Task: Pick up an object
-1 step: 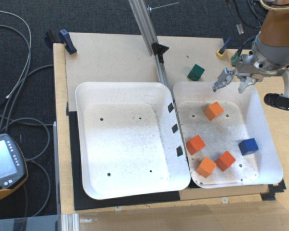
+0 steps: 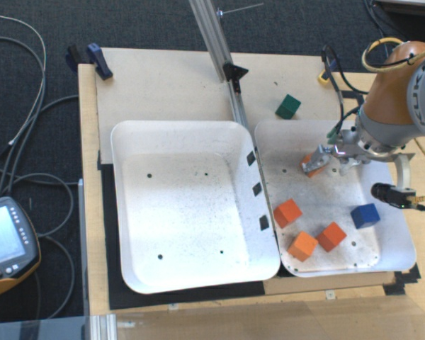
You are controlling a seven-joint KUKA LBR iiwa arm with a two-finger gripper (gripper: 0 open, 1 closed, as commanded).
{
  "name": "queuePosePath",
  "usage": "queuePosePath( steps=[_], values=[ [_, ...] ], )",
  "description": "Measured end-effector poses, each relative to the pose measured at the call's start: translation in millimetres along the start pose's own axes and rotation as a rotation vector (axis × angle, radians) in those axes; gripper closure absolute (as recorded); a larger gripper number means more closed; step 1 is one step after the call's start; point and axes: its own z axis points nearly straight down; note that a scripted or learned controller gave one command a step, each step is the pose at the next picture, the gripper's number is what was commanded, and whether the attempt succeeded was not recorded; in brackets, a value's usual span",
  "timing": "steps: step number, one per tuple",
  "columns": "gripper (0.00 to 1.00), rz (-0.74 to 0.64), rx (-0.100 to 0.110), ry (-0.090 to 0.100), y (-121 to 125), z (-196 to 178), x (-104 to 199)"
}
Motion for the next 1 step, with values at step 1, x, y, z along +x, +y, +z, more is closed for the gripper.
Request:
queuePosePath(
  steps=[1],
  values=[
    [0.00, -0.004, -0.005, 0.001, -9.6, 25.8, 26.7]
  ],
)
